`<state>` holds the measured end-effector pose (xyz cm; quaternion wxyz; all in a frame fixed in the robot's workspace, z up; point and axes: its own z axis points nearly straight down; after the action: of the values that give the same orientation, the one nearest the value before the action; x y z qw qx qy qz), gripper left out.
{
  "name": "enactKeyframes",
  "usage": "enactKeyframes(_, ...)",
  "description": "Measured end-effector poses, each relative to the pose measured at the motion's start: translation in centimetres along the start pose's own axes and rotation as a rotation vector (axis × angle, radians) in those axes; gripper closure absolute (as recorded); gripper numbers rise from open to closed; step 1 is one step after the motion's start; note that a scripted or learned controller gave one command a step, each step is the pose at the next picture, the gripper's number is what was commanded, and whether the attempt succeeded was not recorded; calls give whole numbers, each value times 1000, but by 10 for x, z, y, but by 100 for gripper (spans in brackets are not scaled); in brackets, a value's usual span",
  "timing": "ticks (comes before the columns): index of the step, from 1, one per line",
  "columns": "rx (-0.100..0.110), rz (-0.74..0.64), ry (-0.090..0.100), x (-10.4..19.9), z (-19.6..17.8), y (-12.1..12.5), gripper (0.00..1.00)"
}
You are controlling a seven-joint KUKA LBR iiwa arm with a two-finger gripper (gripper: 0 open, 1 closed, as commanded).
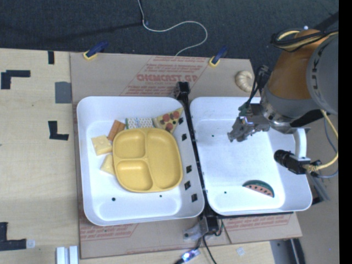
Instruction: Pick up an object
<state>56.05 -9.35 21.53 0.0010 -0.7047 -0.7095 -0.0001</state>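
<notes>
My gripper (240,132) hangs over the upper middle of the right bin (220,199), with nothing visible between its fingers. A watermelon slice (258,189) lies flat near the front right of that bin, well below and right of the gripper. In the left bin (91,147) a yellow divided plate (147,159) covers the middle. Around the plate's upper and left edges lie a pizza slice (169,120), a brown cracker (115,129) and pale cheese-like pieces (102,144).
The grey arm with its orange band (297,76) reaches in from the right over the right bin's far edge. A black cable runs along the divider (190,147) between the bins. A beige object (245,80) sits on the cardboard behind the right bin.
</notes>
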Motion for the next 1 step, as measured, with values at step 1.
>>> enactKeyframes(1,-1,-1,1,57,-10,18,100)
